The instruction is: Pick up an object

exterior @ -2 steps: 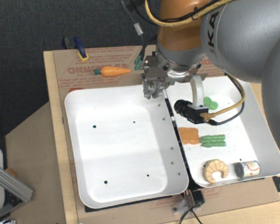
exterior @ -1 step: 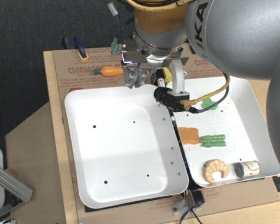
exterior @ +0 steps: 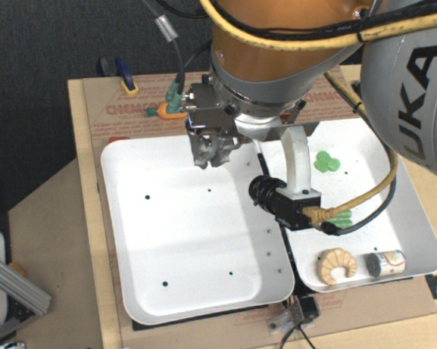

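The gripper hangs at the left bin's twelve o'clock, jaw state impossible to tell, so descending there risks a miss, since the croissant and can sit at the right bin's six o'clock.

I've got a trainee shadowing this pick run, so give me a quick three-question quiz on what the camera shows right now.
1. True or false: the croissant lies in the right bin.
2. Which thing lies right beside the croissant?
A. a small can
B. a red ball
C. a spoon
3. Fill in: the gripper hangs over the far edge of the ____ bin.

Key: 1 true. 2 A. 3 left. The green piece also lies in the right bin, apart from the croissant.
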Robot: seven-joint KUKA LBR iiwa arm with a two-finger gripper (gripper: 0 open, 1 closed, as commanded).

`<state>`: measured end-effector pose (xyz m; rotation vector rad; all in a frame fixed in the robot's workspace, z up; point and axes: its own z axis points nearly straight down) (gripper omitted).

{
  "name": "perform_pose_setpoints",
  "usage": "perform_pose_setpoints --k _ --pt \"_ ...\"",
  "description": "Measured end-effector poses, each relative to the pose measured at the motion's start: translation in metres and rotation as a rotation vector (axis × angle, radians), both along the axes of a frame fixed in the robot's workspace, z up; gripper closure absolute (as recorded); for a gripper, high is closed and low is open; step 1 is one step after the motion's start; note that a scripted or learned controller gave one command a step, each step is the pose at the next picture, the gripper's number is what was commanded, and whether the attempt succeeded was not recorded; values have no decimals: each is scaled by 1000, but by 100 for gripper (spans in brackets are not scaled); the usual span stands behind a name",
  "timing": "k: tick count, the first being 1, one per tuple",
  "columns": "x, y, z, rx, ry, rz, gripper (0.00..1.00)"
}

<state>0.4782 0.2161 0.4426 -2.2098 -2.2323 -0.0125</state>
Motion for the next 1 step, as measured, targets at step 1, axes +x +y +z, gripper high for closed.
perform_pose_setpoints --k 1 --pt "5 -2 5 -5 2 -7 100"
